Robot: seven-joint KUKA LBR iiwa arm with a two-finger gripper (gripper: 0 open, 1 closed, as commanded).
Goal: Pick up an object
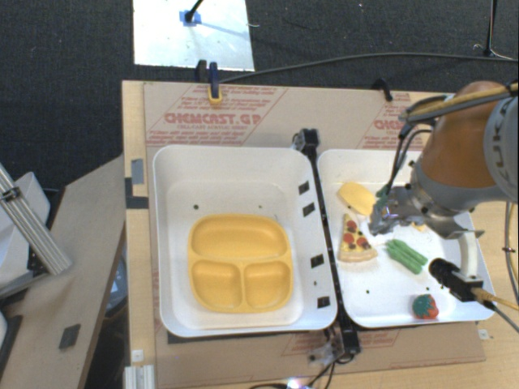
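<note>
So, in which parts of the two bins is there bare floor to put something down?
Left bin: bare floor rings the yellow tray, widest behind it. Right bin: bare at the near edge, between the pizza slice and the red-green toy. Crowded mid-bin, where the claw hangs by the yellow piece and green piece.
</note>
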